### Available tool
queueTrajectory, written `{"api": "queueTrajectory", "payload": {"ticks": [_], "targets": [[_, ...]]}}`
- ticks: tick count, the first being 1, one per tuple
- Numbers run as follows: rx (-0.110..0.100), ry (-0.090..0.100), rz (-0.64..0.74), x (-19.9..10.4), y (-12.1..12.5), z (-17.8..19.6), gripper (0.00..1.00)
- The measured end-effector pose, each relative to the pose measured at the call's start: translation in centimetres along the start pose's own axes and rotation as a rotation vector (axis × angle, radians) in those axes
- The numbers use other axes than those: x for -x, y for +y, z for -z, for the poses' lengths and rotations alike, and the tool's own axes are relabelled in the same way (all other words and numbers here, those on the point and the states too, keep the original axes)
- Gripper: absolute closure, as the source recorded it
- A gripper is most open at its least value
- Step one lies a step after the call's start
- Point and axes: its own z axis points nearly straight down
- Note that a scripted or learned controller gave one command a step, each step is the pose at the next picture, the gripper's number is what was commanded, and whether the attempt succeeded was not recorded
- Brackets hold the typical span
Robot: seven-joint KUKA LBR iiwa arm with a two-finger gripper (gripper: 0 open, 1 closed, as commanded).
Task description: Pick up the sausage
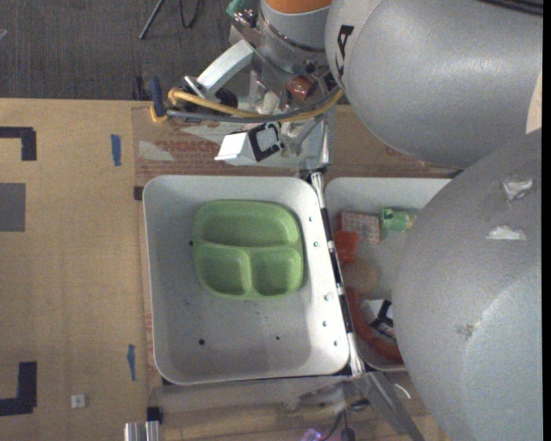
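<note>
Camera view: the grey arm's gripper point(274, 129) hangs beyond the bins' far edge, its state impossible to tell. A reddish curved sausage point(376, 332) lies in the right white bin point(379, 188), half hidden among clutter; crowding could spoil a grasp. The green divided plate point(250, 248) sits in the left bin point(172, 284).

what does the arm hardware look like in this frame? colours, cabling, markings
Big rounded links in matte silver-grey on the arm, with part of a black letter on the upper link. Orange band above the wrist. The gripper assembly is metallic, looped by a yellow cable, with a black-and-white tag below.
</note>
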Motion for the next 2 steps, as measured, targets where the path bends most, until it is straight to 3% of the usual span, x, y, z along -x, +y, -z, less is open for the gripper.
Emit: {"api": "queueTrajectory", "payload": {"ticks": [1, 2], "targets": [[-0.002, -0.004, 0.067, 2.31, -3.06, -11.53, 1.00], [-0.002, -0.003, 0.068, 2.26, -3.12, -11.45, 0.00]]}}
